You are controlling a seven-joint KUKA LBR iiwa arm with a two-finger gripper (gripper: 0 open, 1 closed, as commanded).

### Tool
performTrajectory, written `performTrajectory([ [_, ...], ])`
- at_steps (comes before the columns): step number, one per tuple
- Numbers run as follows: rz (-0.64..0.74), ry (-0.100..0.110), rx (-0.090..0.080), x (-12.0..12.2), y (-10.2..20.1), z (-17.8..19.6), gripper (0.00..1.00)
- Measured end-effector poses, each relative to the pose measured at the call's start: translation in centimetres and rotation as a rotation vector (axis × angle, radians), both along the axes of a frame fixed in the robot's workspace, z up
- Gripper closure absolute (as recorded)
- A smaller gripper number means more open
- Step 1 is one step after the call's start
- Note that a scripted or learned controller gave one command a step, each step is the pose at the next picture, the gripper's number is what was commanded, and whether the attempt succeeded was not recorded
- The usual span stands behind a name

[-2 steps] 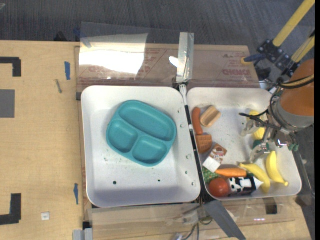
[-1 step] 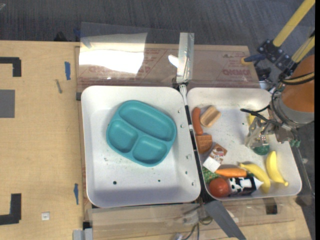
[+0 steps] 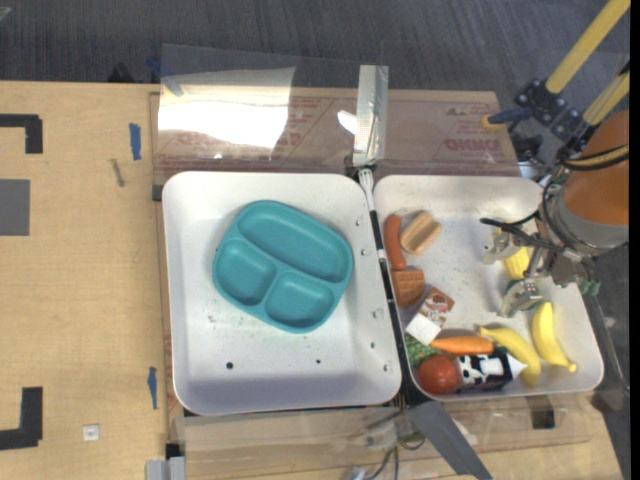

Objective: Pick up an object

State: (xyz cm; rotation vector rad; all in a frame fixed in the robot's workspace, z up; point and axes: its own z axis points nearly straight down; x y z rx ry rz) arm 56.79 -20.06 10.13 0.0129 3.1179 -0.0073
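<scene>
In the right bin (image 3: 590,368), toward its right side, the gripper (image 3: 522,286) hangs low over the white floor, with a small yellow item (image 3: 516,262) just at its fingers; whether the fingers are spread or pinching it cannot be told from this angle. Near the gripper, two bananas (image 3: 545,336) lie side by side at the bin's near right. Left of them along the near edge sit a carrot (image 3: 462,345), a tomato (image 3: 438,373) and a black-and-white toy (image 3: 484,370). Farther left and back lie a hot dog (image 3: 394,241), a bread roll (image 3: 420,232) and a brown pastry (image 3: 408,286). The left bin (image 3: 200,368) holds a teal divided plate (image 3: 284,265). Both bins rest on the worktop (image 3: 70,268).
</scene>
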Motion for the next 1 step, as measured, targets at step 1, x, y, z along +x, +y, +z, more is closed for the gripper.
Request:
performTrajectory([
  [1, -0.062, 0.012, 0.003, 0.55, 0.97, -1.21, 0.0],
])
